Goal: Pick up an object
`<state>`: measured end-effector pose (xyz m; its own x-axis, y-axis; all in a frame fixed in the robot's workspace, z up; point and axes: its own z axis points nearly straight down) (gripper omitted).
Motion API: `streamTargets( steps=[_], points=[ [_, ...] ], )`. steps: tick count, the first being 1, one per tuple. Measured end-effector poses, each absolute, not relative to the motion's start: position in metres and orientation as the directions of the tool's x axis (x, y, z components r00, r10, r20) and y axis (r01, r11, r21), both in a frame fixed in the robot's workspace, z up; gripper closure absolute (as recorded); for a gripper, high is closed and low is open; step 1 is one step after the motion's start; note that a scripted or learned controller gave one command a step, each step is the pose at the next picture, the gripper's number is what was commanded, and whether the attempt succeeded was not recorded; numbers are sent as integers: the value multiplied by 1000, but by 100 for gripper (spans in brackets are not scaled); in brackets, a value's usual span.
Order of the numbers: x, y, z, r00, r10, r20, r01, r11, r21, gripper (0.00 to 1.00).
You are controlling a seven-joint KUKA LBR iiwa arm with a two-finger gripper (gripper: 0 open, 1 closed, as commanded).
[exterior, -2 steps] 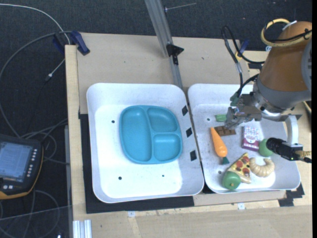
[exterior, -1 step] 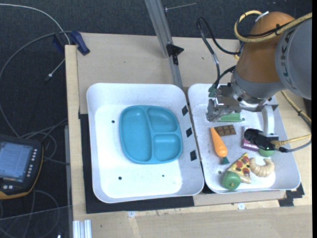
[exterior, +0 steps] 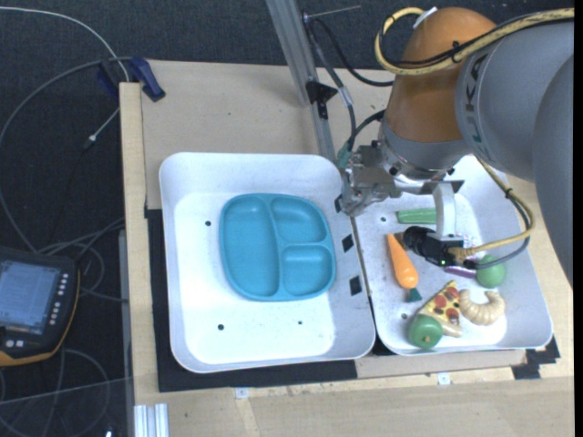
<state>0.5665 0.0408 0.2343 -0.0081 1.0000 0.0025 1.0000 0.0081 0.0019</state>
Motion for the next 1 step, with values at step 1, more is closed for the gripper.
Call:
streamTargets(
  steps=[1],
  points=[
    [578, 97, 226, -7, 1000, 2, 1000, 7, 1, 100]
  ],
)
